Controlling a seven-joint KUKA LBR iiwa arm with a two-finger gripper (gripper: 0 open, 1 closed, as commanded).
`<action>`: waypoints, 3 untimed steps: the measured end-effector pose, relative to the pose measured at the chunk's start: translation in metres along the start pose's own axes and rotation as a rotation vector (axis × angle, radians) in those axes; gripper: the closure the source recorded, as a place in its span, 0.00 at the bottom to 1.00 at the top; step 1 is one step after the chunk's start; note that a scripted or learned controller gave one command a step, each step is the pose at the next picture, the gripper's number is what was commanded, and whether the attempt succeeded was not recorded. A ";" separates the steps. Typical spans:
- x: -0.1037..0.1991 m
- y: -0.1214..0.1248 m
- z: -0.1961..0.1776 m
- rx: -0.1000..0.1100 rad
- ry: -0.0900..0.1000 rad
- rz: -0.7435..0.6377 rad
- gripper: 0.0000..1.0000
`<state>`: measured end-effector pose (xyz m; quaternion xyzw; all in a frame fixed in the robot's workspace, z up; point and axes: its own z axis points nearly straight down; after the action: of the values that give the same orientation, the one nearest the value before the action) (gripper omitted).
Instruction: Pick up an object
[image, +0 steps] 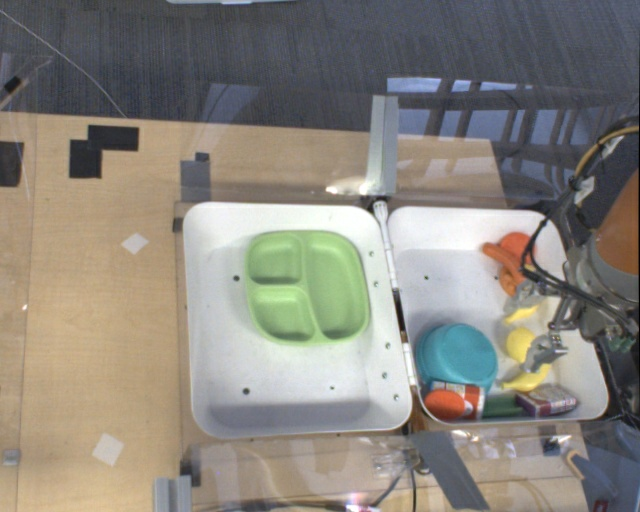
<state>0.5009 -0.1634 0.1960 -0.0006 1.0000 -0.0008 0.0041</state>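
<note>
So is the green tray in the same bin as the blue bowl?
No, the green tray lies in the left bin, while the blue bowl sits in the right bin.

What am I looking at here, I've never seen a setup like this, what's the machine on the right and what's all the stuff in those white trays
This is one picture from a camera fixed above a wooden bench, looking down at a slant. On the right is a robot arm, grey with an orange band, reaching in over the right bin. Its gripper hangs low among the objects there; I cannot tell whether it holds anything. That bin holds a teal bowl, some yellow pieces, an orange toy, a red and white can and a small purple box. The left bin holds a green divided plate. The job is to pick up an object.
</note>
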 end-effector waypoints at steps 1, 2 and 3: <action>-0.048 -0.013 0.106 0.004 -0.011 -0.046 0.00; -0.093 0.025 0.105 0.021 -0.020 -0.064 0.00; -0.147 -0.020 0.109 0.002 -0.005 -0.067 0.00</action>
<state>0.6486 -0.1838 0.0886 -0.0343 0.9994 -0.0018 0.0065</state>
